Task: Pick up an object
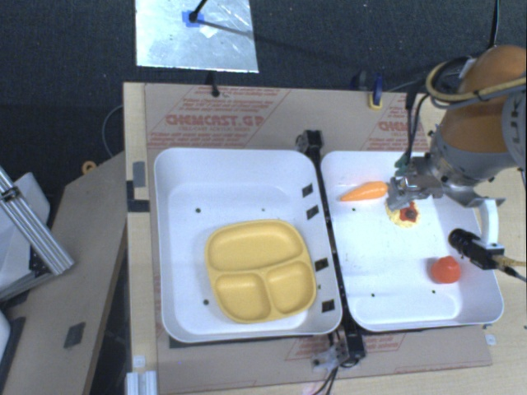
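Half hidden under gripper (403,201): small yellow-red object (406,215), right bin (412,307), beside carrot (363,192); finger spread unreadable, grasp unconfirmed

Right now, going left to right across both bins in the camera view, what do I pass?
Yellow divided tray in the left bin → orange carrot → small yellow-and-red item under the hand → red ball, all three in the right bin.
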You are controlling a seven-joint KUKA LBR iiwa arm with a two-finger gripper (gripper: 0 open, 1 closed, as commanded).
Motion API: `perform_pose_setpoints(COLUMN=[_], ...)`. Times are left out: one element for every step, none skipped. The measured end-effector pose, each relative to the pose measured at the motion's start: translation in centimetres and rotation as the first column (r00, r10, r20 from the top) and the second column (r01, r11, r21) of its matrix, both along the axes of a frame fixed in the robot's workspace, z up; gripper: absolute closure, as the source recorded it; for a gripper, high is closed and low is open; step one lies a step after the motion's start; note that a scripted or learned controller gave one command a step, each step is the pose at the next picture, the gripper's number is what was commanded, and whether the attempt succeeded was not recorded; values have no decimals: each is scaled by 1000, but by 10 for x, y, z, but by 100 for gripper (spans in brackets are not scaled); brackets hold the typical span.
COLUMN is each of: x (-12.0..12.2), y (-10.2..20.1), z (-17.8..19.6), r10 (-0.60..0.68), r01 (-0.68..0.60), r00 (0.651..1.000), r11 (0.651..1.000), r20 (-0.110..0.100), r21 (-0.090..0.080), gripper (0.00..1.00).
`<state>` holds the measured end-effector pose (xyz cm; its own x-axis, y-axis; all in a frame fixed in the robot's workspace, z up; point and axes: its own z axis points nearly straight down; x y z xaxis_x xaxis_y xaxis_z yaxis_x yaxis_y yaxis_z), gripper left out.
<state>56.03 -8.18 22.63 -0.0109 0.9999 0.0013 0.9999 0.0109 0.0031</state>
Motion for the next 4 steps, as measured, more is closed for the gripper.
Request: perform_pose_setpoints(x=[24,34,48,69], y=[43,92,134,178], z=[3,-7,-6,-7], r10=[-1,-1,-1,-2], r01=[1,1,1,2], r00=[1000,1000,1000,1000], r11=[1000,1000,1000,1000], r20=[1,-1,0,1], r21=[0,0,1,1], gripper=[100,100,100,100])
